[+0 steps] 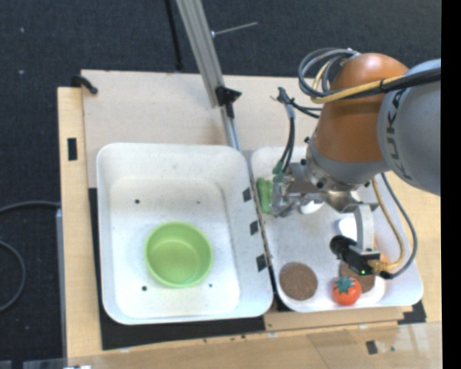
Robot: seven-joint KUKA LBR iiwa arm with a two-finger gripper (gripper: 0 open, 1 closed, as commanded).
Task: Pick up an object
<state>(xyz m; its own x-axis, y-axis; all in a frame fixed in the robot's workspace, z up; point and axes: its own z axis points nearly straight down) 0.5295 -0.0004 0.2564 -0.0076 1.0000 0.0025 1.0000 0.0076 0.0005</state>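
The arm reaches in from the right, and its gripper (pixel 286 193) hangs low over the left part of the right bin (pixel 323 241). A small green object (pixel 263 194) lies against that bin's left wall, right beside the gripper; whether the two touch is hidden. Near the bin's front lie a brown round disc (pixel 298 280) and a red tomato-like toy with a green top (pixel 346 290), both apart from the gripper.
The left bin (pixel 123 167) holds a green bowl (pixel 178 254) in its front half. A slanted metal rail (pixel 207 60) runs from the top of the view down to the bins' shared wall. The arm's bulk covers the right bin's back half.
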